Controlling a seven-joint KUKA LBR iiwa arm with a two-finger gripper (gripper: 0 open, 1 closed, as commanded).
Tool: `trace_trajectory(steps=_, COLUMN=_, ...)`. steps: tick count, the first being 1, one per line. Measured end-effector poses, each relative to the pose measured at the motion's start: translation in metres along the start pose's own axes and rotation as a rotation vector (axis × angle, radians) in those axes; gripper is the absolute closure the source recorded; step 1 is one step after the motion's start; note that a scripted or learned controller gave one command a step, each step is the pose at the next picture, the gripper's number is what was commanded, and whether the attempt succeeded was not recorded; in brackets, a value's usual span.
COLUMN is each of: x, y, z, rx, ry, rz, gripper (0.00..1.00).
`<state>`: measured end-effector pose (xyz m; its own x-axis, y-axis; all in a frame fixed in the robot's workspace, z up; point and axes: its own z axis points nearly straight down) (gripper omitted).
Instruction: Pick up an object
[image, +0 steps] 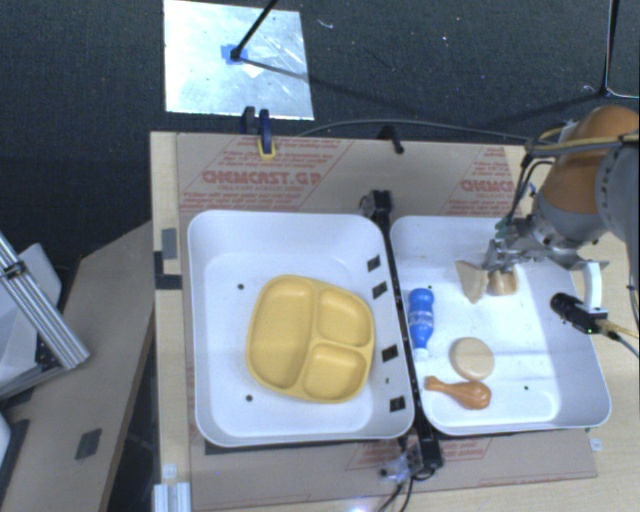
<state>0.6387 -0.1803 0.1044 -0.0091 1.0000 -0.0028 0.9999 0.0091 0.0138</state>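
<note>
In the right bin (575, 400) lie a blue bottle (421, 318) with a white cap by the left wall, a round tan bun (471, 357) and an orange-brown drumstick (461, 391) toward the front. My gripper (487, 283) hangs low over the back of this bin, to the right of and behind the bottle. Its two beige fingers (470, 281) stand apart, open, with only white bin floor between them. It touches none of the objects.
The left bin (215, 300) holds a yellow divided plate (310, 338). A black divider with clips (395, 320) runs between the bins. The arm's orange band (590, 160) and a black cable fitting (577, 313) overhang the right bin's right side.
</note>
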Motion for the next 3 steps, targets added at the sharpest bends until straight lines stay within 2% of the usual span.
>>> trace_trajectory(steps=2, x=-0.008, y=-0.01, z=-0.121, rx=0.006, ry=0.0, rz=0.007, gripper=1.0)
trace_trajectory(steps=3, x=-0.008, y=-0.009, z=-0.128, rx=0.011, ry=0.002, rz=0.005, gripper=1.0)
